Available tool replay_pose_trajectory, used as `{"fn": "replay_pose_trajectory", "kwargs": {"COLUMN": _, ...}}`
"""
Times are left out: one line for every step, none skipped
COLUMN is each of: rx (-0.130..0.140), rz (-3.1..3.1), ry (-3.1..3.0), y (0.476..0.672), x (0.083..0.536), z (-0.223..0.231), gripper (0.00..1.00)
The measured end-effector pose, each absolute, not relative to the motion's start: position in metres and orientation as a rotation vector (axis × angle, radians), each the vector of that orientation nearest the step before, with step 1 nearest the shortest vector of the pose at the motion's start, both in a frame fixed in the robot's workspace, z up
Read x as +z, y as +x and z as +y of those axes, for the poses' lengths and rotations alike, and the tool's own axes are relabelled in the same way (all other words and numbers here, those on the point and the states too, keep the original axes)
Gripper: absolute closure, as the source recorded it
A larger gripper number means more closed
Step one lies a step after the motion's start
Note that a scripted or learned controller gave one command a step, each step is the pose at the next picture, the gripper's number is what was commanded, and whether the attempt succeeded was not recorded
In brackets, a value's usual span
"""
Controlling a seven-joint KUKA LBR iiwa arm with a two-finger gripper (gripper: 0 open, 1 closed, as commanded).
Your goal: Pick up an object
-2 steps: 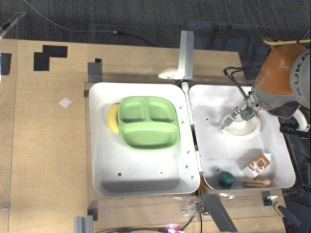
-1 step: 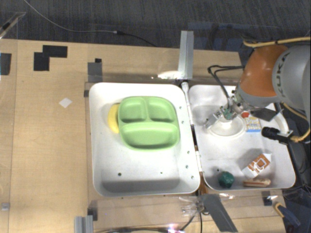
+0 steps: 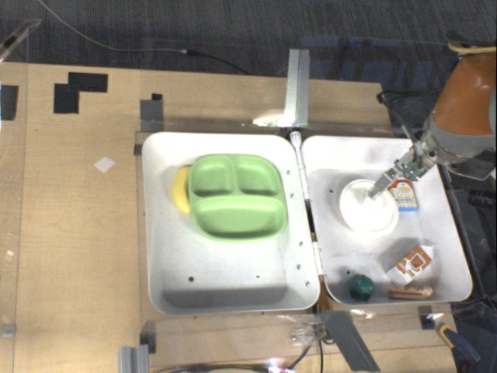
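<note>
White bowl point(image 3: 367, 206) sits in right bin point(image 3: 458, 282), under the gripper point(image 3: 382, 188); jaws' state can't be told, too small. Yellow item point(image 3: 180, 190) mostly hidden under green tray point(image 3: 236, 195).

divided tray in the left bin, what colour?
Light green, plain. The divided tray shows best in the camera view, partly covering a yellow object.

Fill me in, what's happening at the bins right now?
The arm reaches into the right bin from the right, its gripper low over the white bowl, beside a small carton; nothing is visibly held. Nearer the front lie a dark green ball, an orange-and-white packet and a brown stick. The left bin has a green divided plate partly over a yellow item.
</note>
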State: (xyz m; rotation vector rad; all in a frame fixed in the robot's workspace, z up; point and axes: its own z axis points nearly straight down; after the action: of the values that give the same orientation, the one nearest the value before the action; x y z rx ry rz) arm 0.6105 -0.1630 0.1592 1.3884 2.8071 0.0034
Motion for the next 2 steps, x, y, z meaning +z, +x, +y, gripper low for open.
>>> {"fn": "replay_pose_trajectory", "kwargs": {"rx": 0.005, "rz": 2.655, "ry": 1.667, "y": 0.616, "x": 0.123, "z": -0.162, "gripper": 0.00}}
{"fn": "replay_pose_trajectory", "kwargs": {"rx": 0.011, "rz": 2.572, "ry": 1.773, "y": 0.640, "x": 0.093, "z": -0.171, "gripper": 0.00}}
